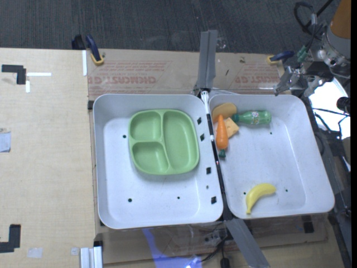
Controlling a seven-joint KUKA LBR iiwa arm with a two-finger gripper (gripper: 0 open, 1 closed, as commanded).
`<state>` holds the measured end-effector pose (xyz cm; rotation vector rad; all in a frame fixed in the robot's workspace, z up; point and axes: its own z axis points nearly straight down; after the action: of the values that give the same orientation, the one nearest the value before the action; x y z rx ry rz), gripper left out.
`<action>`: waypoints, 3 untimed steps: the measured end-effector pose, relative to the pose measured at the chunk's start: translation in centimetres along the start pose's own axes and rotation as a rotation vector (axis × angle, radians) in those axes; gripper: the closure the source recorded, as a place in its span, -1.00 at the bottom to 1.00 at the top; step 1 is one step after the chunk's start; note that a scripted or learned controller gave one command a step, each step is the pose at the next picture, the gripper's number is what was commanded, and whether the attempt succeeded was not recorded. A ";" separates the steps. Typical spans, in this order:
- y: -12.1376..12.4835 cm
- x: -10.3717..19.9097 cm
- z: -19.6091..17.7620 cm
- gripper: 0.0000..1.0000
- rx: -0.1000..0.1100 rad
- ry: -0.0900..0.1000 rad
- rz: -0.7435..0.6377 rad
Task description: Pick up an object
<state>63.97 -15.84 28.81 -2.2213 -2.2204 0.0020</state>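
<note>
Light wood table (44,149) with two white bins, right bin (290,166) holding a curved yellow banana (259,195) near its front edge, end effector (294,77) hovering past the far-right corner, grip state hard to tell.

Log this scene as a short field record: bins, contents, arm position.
left bin: holds a green divided plate, three compartments, lying flat
right bin: holds four items
banana: near the front edge, apart from the rest
carrot: against the wall shared with the left bin
green bottle: on its side near the back wall
yellow-orange food pieces: clustered at the carrot's top end, exact type unclear
gripper: above the right bin's back right corner, holding nothing visible
</note>
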 end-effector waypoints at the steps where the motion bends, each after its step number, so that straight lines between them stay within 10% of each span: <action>1: 1.9 6.1 5.6 -1.00 0.000 -0.001 -0.247; 2: 2.0 4.6 17.7 -1.00 -0.004 -0.002 -0.395; 3: -7.7 5.4 19.7 -1.00 -0.001 0.000 -0.566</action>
<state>56.26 -10.44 9.15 -1.5130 -2.7527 0.0004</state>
